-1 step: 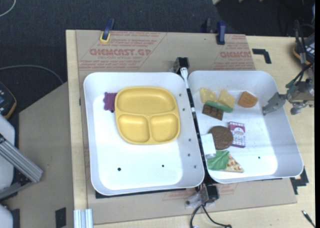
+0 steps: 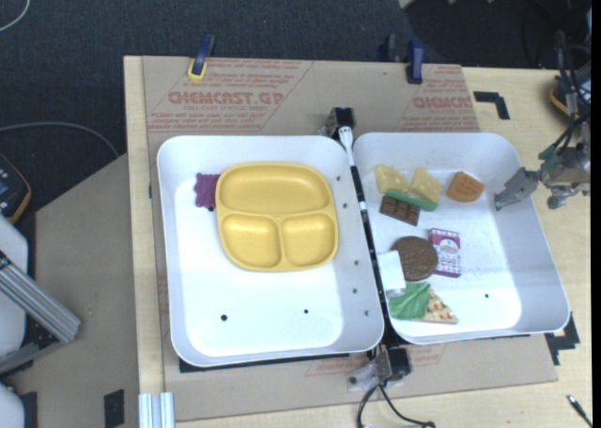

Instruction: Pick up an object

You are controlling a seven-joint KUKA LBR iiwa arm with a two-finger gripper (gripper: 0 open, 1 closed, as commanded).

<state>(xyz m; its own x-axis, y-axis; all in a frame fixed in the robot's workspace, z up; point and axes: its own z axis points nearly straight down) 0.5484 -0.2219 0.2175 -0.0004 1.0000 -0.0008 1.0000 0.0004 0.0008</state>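
The right bin holds several small toy foods. Along its back lie two pale yellow wedges, a green strip and an orange piece. In front of them are a brown chocolate bar, a round brown cookie, a red and white packet, a white card, a green leaf and a pizza slice. My gripper hangs over the bin's right rim, open, with nothing between its fingers. It is right of the orange piece and apart from it.
The left bin holds a yellow three-part plate with a purple item at its left edge. The bins sit on a cardboard sheet held by clamps at the back. Cables trail at the front.
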